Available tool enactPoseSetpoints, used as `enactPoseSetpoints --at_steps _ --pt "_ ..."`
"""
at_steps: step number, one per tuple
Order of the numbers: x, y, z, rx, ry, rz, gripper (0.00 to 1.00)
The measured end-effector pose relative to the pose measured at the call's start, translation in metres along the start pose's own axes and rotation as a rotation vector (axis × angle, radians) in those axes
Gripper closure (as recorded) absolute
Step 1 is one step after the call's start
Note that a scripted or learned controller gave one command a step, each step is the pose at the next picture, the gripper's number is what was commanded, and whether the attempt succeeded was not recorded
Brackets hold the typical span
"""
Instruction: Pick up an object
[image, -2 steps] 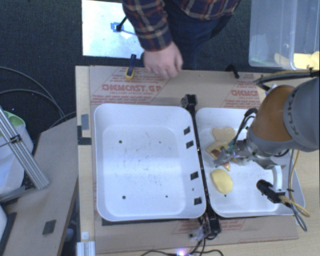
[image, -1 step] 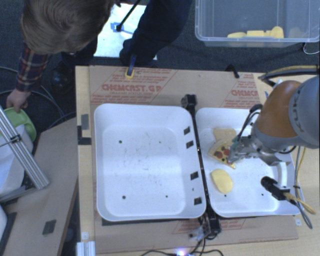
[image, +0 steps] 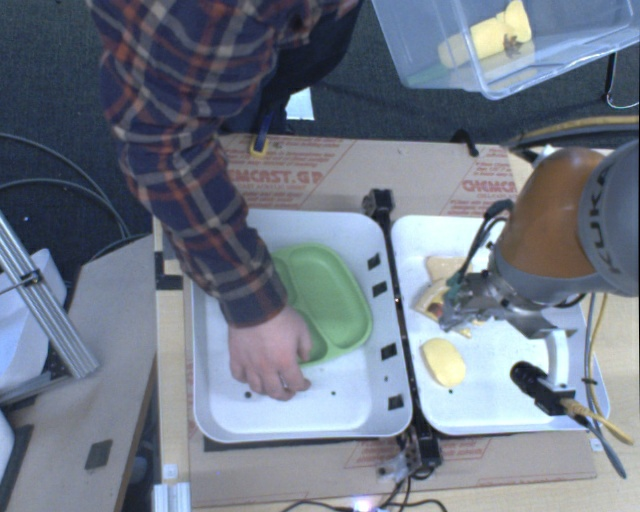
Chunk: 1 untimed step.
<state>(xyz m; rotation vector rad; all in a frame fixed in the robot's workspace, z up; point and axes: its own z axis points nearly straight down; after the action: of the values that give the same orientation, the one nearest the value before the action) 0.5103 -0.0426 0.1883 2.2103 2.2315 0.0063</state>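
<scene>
Finger position on the gripper (image: 452, 308) could not be determined; the wrist body hid it. The gripper was over the right bin (image: 490, 400), at a pale yellow piece (image: 432, 298) near the bin's left wall. A yellow oval object (image: 443, 362) lay near it on the bin floor, apart from the gripper. In the left bin (image: 340, 400), a person's hand (image: 268, 358) rested at the edge of a green dish (image: 330, 295).

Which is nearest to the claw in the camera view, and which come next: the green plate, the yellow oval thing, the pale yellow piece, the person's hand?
From the claw:
1. pale yellow piece, right bin, just beside the claw.
2. yellow oval thing, same bin, toward the front.
3. green plate, left bin.
4. person's hand, left bin, left of the plate.
</scene>
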Motion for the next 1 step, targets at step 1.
enactPoseSetpoints --at_steps 1 --pt "0.1042 0.0015 -0.1419 -0.014 0.004 -0.007 1.00"
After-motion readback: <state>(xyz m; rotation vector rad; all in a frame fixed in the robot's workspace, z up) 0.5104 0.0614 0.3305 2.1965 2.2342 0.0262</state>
